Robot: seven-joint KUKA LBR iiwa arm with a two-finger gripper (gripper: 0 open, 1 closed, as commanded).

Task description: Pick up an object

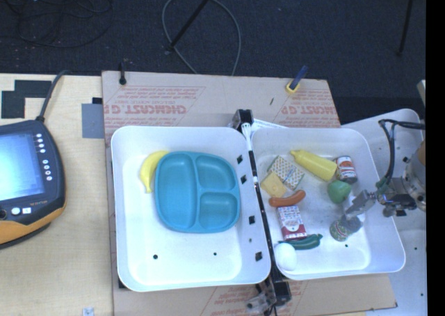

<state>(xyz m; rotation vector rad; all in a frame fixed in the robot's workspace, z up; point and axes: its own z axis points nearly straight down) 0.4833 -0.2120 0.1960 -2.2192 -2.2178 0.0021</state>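
grey can [343,227] just beside fingers [359,203]

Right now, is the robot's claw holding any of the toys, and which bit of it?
I cannot tell. The gripper sits low over the right bin, close to a small grey can and a green ball, but no toy shows clearly between its fingers.

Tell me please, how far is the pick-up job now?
Done: the hand has reached the right bin, beside the green ball and above a grey can. In hand: nothing visibly held between its fingers; whether they are open or shut I cannot tell. Left: grasping and lifting an object; the hot dog and mustard bottle lie untouched.
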